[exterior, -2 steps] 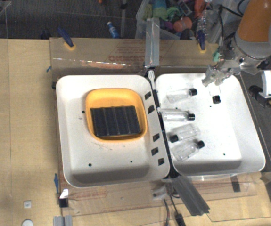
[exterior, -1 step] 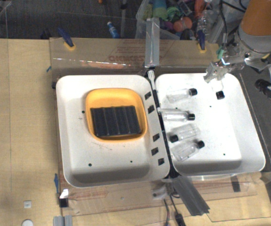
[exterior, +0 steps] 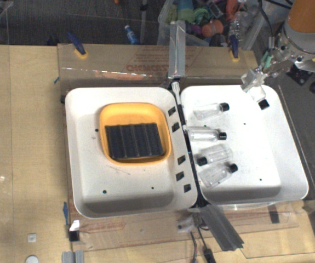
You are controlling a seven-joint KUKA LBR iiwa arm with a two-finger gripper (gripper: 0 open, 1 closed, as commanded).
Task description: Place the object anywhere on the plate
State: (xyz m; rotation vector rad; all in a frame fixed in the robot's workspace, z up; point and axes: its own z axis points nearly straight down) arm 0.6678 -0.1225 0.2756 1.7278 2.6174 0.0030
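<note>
We see two white bins side by side on a pale wooden bench (exterior: 15, 147). The left bin (exterior: 80, 196) holds the orange plate (exterior: 109, 114), carrying a black ribbed slab (exterior: 134, 139). Four clear vials (exterior: 212, 141) lie in the right bin (exterior: 267, 163). At two o'clock the gripper (exterior: 258, 84) holds a small clear vial (exterior: 253, 81) between its fingers. A crate of bright toys (exterior: 212, 7) sits at twelve o'clock.

The bins (exterior: 119, 201) were white. The plate (exterior: 134, 113) was orange-yellow, and on it lay a black ribbed block (exterior: 133, 141). The vials (exterior: 212, 109) were clear with black caps. The arm (exterior: 309, 7) showed orange. The bench (exterior: 20, 147) was pale tan wood.
</note>
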